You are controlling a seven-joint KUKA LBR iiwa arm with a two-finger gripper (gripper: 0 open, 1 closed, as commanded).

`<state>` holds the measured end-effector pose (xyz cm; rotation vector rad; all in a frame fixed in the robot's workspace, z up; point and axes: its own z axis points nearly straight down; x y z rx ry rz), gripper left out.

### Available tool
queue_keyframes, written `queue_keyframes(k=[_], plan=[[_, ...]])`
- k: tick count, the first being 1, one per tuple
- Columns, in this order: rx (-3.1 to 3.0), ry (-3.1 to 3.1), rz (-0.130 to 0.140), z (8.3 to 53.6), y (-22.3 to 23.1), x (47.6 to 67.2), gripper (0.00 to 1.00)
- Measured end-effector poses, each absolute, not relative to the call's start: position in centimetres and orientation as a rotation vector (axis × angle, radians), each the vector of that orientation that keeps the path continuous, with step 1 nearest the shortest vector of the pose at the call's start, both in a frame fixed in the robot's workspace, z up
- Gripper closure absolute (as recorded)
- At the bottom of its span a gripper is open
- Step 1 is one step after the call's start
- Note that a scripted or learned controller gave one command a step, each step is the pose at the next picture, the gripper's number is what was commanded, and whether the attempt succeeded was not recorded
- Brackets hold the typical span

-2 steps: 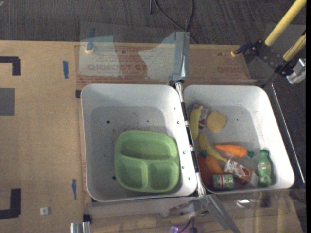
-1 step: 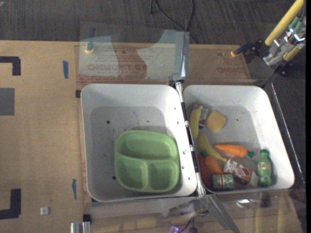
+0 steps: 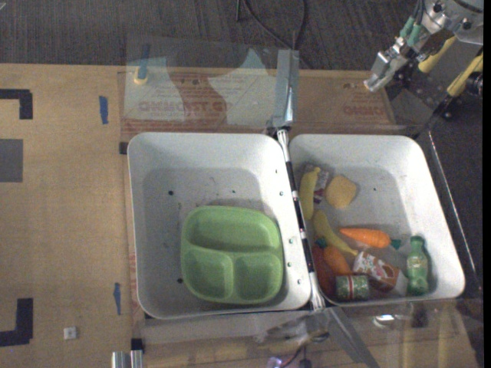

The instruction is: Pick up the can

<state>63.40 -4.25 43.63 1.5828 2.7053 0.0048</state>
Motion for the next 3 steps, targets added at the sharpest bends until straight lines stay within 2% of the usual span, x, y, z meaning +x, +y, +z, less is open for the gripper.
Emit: queue_keyframes(k=[1,2,3], plan=[[1.719,2.627,0.002,19.2,-7.2,62.8,1.0],[1.681,2.649,0.004,23.9,-7.5,64.2,1.0],[1.012,2.971,0.004,18.6,-6.1,65.3,1.0]])
